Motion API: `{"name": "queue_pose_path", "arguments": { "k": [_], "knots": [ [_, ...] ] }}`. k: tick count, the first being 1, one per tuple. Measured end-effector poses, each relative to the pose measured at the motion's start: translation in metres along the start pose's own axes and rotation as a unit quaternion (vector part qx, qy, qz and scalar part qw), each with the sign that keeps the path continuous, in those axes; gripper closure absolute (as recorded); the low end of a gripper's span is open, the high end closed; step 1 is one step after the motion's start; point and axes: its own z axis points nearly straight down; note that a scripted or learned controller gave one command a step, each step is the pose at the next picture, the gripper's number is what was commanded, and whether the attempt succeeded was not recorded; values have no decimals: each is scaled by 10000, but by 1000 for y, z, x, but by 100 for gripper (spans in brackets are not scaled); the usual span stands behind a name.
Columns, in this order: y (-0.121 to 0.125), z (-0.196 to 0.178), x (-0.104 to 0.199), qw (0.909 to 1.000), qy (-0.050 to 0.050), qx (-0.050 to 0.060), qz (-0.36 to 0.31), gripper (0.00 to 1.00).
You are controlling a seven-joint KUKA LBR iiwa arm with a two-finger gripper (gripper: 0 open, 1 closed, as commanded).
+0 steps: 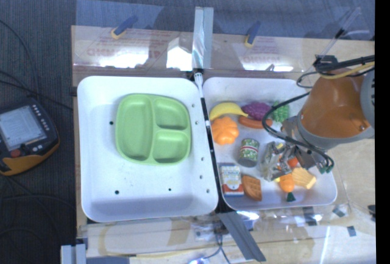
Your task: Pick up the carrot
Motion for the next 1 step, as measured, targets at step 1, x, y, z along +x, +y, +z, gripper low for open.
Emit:
{"name": "queue_pose_path", "arguments": {
  "k": [1],
  "knots": [
    [-41, 2, -2, 9833, 40, -63, -1817, 100]
  ]
}}
